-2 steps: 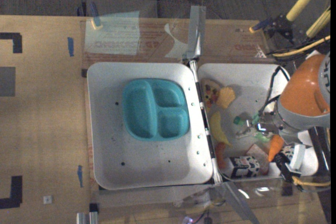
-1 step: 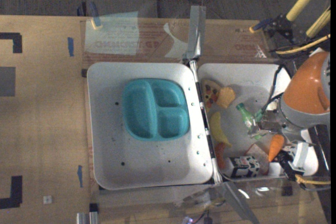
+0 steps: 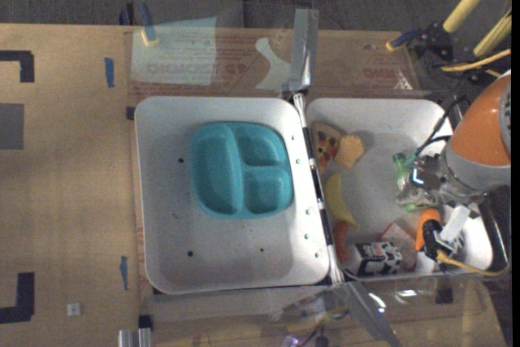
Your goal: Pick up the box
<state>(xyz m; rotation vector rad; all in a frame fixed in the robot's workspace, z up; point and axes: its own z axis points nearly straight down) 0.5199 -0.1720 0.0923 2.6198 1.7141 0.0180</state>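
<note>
The approach step is judged to be in hand: the gripper [image 3: 429, 211] is seen low over the right bin [image 3: 382, 111], its opening not discernible, and nothing can be seen held. The box [image 3: 378, 257], black and white, lies near that bin's front wall, so a short move toward it is called for next. Two bins, one teal tray [image 3: 240, 168] in the left bin [image 3: 158, 199], one box and one banana [image 3: 340, 202] are counted.

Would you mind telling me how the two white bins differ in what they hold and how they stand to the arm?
The left bin holds one teal divided plate; the right bin holds several small things, among them a banana and a black-and-white box. The arm hangs over the right bin, apart from the left bin. Both are shallow, white and side by side.
</note>
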